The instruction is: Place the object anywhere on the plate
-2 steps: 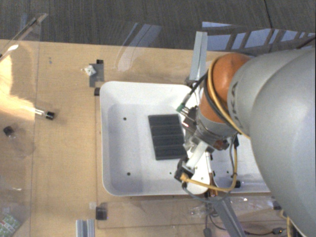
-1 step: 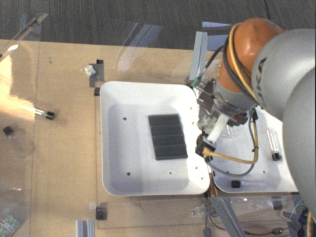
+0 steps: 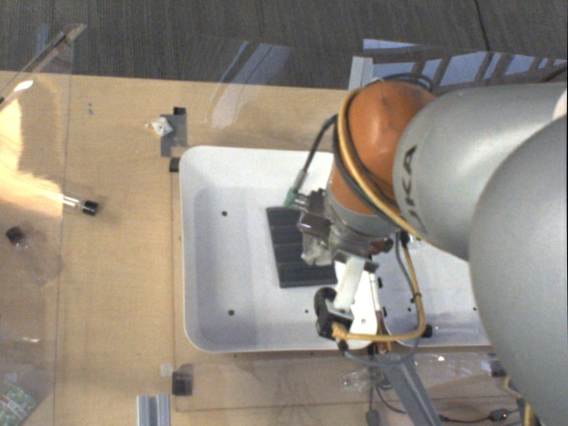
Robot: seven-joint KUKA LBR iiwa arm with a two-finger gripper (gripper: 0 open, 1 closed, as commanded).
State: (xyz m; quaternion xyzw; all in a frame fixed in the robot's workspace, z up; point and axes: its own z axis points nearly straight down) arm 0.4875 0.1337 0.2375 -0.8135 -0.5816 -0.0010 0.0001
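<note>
Across the right side of my feed the grey arm takes up most of the picture. Its orange band is bent over the wooden bench, and the wrist points down into the white bin. That bin is shallow, with rounded corners, and the left part of its floor is bare apart from a couple of small dark dots. Lying flat near the middle of the floor is a dark grey ribbed slab, oblong, its ridges running along its length and its long axis slanting a little from upper left to lower right. It sits well away from the bin's left wall and front wall. The gripper comes down right at the slab's right-hand edge and hides that side of it, so from my seat the slab is partly under the tool and partly out to its left. I cannot tell whether the gripper is open or closed, nor whether it touches the slab or hangs just above it. Outside the bin, a black clamp stands at its far left corner and another near its front left corner. A small pale stick with a black tip lies on the bench well to the left.
</note>
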